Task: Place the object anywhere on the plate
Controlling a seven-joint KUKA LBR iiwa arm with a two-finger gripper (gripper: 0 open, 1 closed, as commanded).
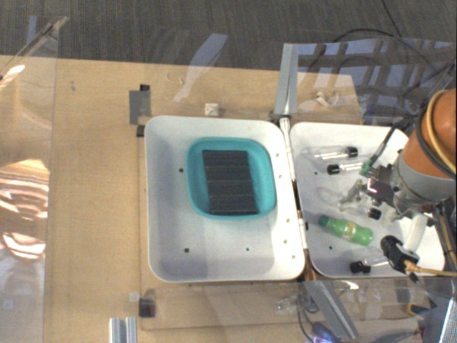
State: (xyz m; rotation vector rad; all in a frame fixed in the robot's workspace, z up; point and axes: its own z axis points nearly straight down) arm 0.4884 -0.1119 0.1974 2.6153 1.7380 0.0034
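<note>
left bin (171, 256) — teal plate (265, 170) | right bin (321, 259) — green bottle (348, 229), gripper (371, 191) above

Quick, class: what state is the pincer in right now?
Pincer: over the right bin; open, shut or holding cannot be told.

A wooden bench (93, 213) bears two white bins, left (171, 256) and right (321, 259), touching side by side.

The plate (265, 184) is teal, bearing a black ribbed block (228, 182). The bottle (347, 229) is green. Both bins (171, 249) are white.
</note>
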